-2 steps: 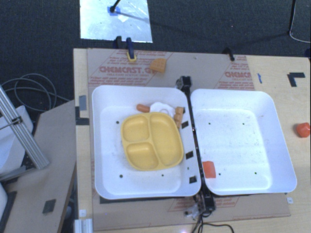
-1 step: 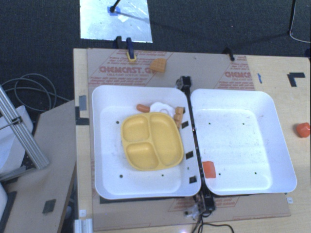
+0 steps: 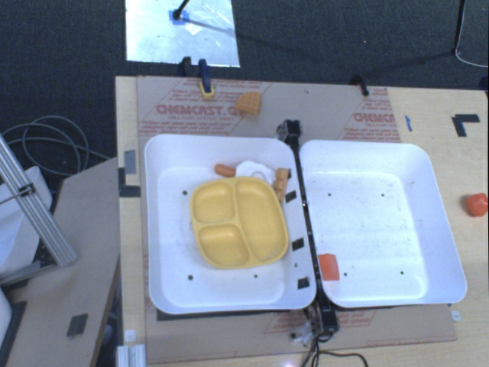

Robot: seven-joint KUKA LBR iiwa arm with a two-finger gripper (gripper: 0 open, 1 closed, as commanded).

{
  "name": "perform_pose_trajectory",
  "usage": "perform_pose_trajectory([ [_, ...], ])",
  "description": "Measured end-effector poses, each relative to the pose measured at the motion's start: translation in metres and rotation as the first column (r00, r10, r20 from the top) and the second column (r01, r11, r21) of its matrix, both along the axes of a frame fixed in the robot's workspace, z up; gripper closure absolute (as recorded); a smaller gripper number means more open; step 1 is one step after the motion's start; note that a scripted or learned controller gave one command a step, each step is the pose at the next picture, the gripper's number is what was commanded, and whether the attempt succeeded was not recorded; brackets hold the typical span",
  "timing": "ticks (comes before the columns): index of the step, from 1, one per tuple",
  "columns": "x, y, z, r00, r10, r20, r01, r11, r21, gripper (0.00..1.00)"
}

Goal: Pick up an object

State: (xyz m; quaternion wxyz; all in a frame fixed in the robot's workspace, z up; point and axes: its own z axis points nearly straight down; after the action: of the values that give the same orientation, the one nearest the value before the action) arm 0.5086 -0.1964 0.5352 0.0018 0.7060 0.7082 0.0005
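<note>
Plastic yellow tray [image 3: 239, 222] (three smooth compartments) lies in left bin [image 3: 164, 205].

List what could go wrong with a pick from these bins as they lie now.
1. The yellow divided plate is wide and flat, so a two-finger grasp would likely slip off it.
2. The small orange piece and white item lie crowded against the plate's far rim, so fingers may hit the plate.
3. The orange block sits against the right bin's left wall, which may block one finger.
</note>
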Motion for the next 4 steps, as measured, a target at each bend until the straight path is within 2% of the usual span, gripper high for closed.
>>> perform_pose_trajectory([
  [4,0.0,0.0,0.0,1.0,0.0,0.0,0.0,1.0,0.0,0.0],
])
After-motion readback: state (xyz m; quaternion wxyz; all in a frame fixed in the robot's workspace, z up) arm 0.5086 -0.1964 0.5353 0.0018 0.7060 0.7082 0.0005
